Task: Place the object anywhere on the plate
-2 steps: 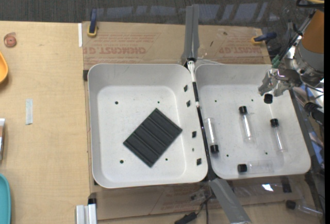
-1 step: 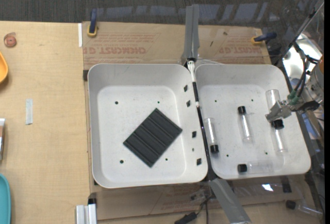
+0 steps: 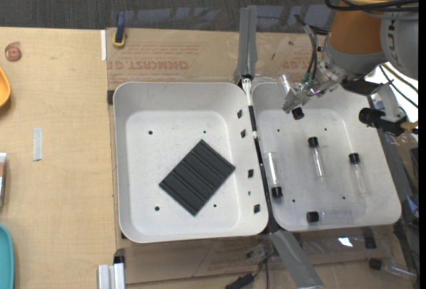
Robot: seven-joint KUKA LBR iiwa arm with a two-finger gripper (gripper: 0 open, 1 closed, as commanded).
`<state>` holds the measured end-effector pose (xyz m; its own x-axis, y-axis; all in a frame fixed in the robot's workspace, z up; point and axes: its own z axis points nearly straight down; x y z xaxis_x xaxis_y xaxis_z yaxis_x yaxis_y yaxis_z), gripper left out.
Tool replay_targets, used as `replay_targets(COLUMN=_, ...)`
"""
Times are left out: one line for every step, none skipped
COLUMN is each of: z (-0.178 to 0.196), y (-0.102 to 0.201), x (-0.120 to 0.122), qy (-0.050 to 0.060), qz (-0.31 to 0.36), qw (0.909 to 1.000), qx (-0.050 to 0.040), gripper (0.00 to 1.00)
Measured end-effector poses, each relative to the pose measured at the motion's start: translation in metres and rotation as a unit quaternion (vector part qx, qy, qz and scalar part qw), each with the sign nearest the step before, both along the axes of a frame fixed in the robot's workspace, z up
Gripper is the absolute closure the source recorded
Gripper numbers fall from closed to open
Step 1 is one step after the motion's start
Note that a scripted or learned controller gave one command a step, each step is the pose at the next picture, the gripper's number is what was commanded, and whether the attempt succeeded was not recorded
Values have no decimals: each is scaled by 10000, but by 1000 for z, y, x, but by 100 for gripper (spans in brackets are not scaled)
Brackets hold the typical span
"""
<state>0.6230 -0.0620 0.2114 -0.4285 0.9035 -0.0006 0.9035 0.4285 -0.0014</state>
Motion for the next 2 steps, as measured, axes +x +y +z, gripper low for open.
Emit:
replay_targets(z=-15, y=84, x=-57, qy=3, qz=2556, qw=9668, qx=8, gripper=100)
replay_targets(z=114, y=80, x=-35, qy=-16, qz=3959, qw=9183, qx=-1, gripper=100)
